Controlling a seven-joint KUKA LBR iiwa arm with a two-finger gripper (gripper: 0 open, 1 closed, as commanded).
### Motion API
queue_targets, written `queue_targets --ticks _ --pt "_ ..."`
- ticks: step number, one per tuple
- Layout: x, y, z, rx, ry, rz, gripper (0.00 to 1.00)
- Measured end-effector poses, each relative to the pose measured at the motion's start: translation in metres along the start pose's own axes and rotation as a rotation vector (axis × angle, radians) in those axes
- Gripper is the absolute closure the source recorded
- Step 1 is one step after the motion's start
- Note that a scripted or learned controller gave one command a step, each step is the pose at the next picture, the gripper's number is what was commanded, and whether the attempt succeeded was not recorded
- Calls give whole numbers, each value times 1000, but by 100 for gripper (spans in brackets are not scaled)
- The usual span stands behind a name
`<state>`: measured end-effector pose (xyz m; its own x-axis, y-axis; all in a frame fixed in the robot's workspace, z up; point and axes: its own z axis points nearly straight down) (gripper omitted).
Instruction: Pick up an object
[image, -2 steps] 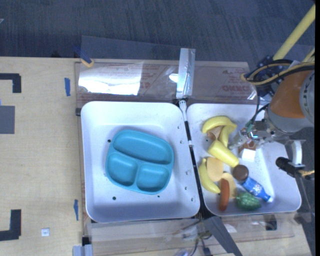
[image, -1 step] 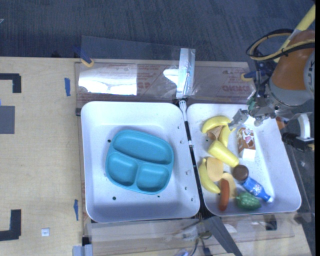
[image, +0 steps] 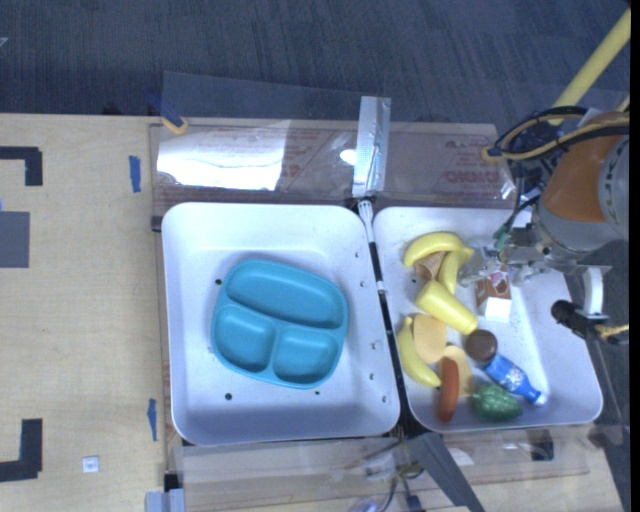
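Observation:
The right bin holds a pile of toy food. A yellow banana lies at the top, with a yellow wedge below it and another banana along the left wall. A brown round piece, a blue bottle, a green vegetable and a red sausage lie toward the front. My gripper hangs low over the bin's upper middle, just right of the bananas, above a small brown and white piece. The arm's orange band is above it.
The left bin holds a blue divided plate. A metal divider stands behind the seam between the bins. Yellow and black cables loop near the arm at upper right. Wooden bench lies to the left.

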<state>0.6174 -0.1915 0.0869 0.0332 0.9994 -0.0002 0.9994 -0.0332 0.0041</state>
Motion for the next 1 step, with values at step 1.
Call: queue_targets --ticks 1 --pt "1 1 -11 -4 -1 -2 100"
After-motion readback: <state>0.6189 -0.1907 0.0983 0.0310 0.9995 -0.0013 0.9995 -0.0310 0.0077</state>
